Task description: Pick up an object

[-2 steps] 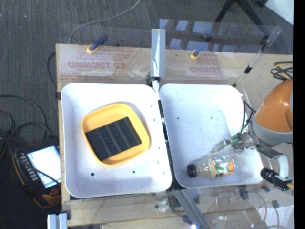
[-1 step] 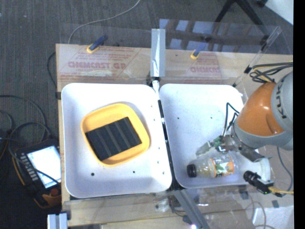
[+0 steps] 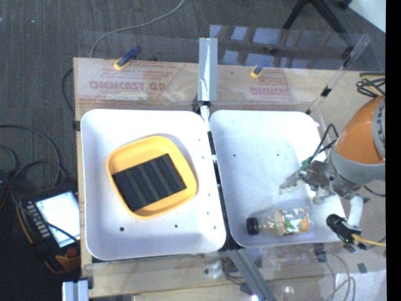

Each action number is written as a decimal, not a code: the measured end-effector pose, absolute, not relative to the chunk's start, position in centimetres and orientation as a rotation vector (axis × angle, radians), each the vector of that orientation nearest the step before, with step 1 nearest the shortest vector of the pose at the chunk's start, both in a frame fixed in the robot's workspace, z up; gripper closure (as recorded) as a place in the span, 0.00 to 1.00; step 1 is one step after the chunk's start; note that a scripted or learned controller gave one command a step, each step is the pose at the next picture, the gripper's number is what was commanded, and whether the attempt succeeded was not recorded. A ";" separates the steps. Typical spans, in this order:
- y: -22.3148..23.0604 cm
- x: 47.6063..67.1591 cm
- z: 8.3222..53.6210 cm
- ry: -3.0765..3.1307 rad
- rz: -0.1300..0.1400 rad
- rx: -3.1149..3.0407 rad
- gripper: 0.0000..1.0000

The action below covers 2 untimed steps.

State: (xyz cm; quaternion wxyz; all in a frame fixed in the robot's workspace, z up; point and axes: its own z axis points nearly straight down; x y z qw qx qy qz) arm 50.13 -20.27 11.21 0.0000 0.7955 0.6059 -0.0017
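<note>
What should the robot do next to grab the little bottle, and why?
Probably lower the gripper a little toward the bottle. The bottle lies on its side near the front edge of the right bin, and the gripper sits just behind it, beside the bottle and not yet around it.

Two white bins (image 3: 263,137); a yellow tray (image 3: 151,148) with a ribbed black insert (image 3: 149,181); a clear, dark-capped bottle (image 3: 279,222) bore an orange-green label; the arm (image 3: 358,144) was orange and grey.
</note>
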 end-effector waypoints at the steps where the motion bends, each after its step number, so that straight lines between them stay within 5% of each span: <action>1: -12.1 48.9 9.2 2.260 0.010 2.153 0.00; 2: -20.0 48.4 11.3 2.251 -0.003 2.189 0.00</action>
